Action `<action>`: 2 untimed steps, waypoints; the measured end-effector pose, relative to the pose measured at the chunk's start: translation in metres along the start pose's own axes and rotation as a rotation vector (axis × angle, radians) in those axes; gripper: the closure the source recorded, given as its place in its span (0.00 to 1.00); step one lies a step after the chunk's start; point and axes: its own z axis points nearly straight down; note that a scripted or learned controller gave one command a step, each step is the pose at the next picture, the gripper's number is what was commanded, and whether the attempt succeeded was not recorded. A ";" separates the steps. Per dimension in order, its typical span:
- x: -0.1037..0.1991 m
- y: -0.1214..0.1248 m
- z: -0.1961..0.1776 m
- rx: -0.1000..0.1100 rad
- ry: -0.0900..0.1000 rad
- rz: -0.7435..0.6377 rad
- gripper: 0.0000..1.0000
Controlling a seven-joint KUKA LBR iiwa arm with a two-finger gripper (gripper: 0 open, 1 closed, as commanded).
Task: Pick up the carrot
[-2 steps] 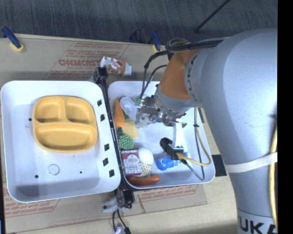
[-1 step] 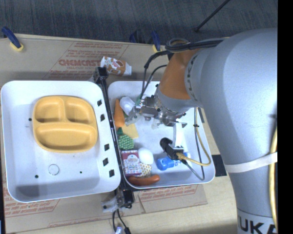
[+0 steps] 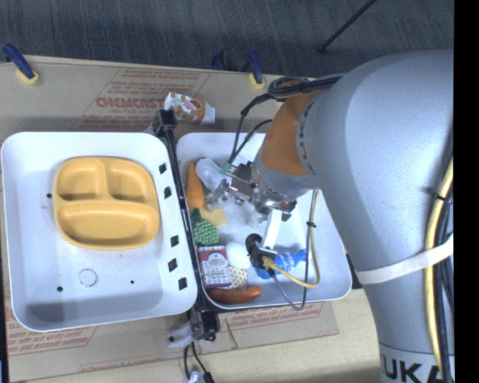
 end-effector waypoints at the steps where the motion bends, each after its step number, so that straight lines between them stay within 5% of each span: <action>1: 0.070 -0.028 -0.100 -0.003 0.001 0.248 0.00; 2: 0.069 -0.028 -0.100 -0.002 0.000 0.249 0.00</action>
